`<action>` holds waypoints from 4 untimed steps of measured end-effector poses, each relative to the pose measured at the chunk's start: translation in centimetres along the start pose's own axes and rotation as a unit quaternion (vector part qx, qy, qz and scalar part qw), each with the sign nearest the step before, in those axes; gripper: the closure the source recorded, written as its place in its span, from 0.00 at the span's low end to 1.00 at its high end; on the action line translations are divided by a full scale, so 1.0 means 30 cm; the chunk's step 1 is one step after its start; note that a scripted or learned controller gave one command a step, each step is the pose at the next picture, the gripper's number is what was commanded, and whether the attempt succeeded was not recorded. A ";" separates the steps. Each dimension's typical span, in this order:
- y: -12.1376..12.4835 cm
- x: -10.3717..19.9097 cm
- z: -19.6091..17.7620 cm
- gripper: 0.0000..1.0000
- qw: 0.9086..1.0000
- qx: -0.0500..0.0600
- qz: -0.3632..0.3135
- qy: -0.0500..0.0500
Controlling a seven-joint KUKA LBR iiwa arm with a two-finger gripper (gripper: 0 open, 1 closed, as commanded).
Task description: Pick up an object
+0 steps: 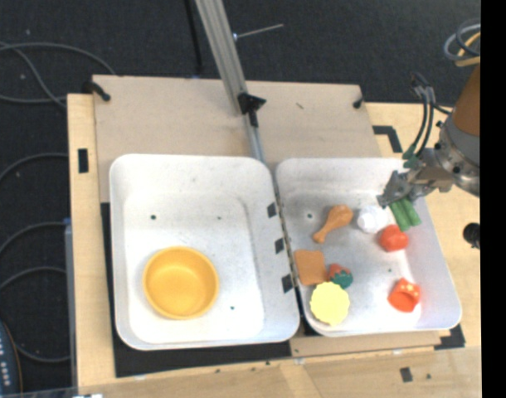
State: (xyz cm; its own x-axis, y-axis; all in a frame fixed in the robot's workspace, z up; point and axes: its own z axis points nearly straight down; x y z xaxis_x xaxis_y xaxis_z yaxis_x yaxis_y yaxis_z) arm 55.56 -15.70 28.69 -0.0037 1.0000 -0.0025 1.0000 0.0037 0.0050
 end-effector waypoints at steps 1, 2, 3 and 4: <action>0.052 0.146 0.051 1.00 1.000 0.003 -0.001 0.001; 0.126 0.305 0.078 1.00 1.000 0.002 -0.001 0.001; 0.195 0.467 0.097 1.00 1.000 0.002 -0.001 0.001; 0.251 0.626 0.114 1.00 1.000 0.002 -0.001 0.001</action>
State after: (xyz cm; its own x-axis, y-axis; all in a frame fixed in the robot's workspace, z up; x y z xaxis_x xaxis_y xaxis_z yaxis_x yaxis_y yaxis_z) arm 63.05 3.09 25.26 -0.0060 1.0000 -0.0002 1.0000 0.0060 0.0016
